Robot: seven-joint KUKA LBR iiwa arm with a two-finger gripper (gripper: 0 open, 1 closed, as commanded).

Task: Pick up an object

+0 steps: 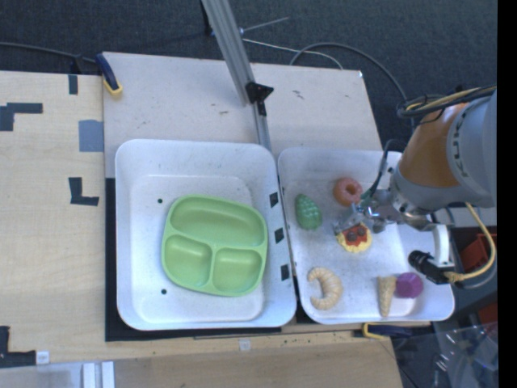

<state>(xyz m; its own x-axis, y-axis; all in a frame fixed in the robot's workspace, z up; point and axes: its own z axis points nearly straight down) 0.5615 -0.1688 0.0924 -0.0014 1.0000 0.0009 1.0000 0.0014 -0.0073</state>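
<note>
Arm (pixel 448 156), grey with orange band, enters from the right, its bulk hiding part of the right bin (pixel 323 162). Gripper (pixel 361 221) sits directly above a small yellow-and-red toy (pixel 355 238); finger spacing and grasp cannot be told. Nearby: orange ring (pixel 347 190), green piece (pixel 308 212), croissant (pixel 325 287), ice-cream cone (pixel 397 290). Left bin (pixel 137 168): green divided tray (pixel 215 245).

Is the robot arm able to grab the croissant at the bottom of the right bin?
Probably yes. The croissant lies alone on bare bin floor, nothing on top of it, and the end effector hovers in the same right bin, near the yellow-and-red toy.
</note>
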